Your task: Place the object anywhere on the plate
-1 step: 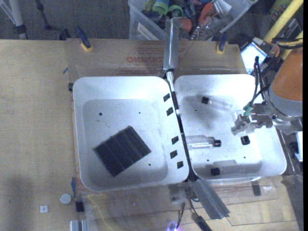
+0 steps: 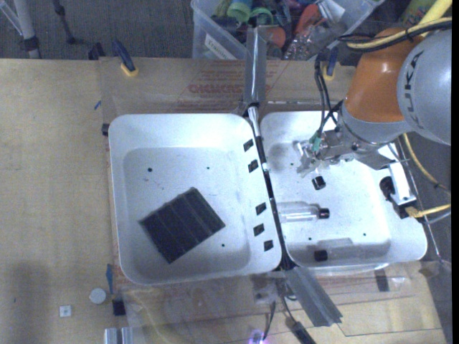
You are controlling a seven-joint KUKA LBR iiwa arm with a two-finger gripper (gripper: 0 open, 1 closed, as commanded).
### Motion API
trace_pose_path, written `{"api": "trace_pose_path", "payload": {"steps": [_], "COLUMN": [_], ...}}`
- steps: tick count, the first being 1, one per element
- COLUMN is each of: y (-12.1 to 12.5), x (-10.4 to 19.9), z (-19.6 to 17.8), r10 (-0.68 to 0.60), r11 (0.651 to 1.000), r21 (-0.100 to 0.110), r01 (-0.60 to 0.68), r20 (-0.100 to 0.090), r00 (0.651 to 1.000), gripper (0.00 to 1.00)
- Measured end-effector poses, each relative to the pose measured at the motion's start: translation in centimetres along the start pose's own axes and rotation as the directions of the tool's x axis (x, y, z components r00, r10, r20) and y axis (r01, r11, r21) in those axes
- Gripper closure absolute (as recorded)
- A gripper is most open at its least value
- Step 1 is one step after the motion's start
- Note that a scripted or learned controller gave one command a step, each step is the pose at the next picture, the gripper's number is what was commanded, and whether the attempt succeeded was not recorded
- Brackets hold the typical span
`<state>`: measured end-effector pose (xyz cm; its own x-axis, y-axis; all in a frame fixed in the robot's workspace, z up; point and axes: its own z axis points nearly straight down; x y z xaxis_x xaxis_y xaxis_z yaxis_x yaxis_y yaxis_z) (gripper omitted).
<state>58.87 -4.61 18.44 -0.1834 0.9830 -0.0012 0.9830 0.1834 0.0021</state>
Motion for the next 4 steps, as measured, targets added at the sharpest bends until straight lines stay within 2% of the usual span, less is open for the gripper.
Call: {"api": "trace_pose_path", "payload": {"steps": [1,2,3,4], "y": [7.5,10.2,11.2,10.8], "x": [3.7,12.0,17.6,21.6], "z": [0.0,-0.1,1.5,-7.9], "r10": [0.059,-0.392,-0.66,-0.848], "r11": [0.998,0.92,0.751,0.53], "r21": [0.002,-0.003,-0.004,-0.005], "r01": [-0.059,0.392,0.66,0.848], "r20": [0.0,0.001,0.001,0.003], "r00": [0.998,0.92,0.751,0.53], "gripper": [1.0,1.0,1.0,1.0]}}
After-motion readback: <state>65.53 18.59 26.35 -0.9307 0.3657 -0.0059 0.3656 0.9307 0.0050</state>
